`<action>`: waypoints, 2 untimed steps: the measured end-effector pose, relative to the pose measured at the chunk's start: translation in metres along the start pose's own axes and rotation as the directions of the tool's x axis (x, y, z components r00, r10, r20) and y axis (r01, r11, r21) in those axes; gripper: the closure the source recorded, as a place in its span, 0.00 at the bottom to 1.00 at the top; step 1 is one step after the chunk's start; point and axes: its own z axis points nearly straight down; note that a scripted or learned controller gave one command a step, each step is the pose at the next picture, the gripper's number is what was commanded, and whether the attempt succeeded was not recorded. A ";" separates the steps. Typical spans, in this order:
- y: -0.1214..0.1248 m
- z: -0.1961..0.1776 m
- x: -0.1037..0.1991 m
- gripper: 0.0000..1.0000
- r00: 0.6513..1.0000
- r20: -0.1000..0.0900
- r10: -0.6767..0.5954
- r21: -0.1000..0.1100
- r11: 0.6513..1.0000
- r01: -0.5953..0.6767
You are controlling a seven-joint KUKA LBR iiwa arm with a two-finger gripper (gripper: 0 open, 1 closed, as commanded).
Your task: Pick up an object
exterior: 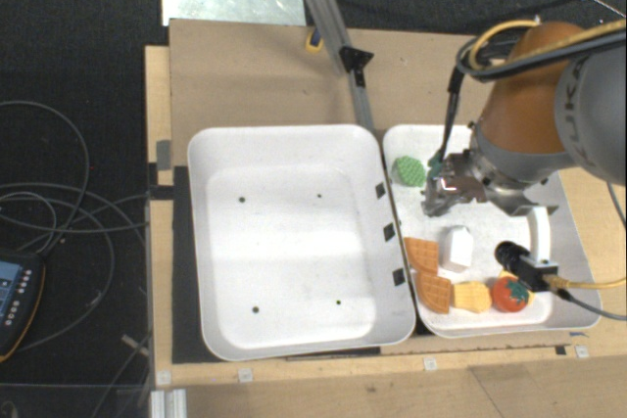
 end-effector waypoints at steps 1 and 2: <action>0.008 0.003 0.060 1.00 1.000 0.000 -0.001 -0.001 1.000 0.001; 0.016 -0.009 0.108 1.00 1.000 0.000 0.000 -0.002 1.000 0.000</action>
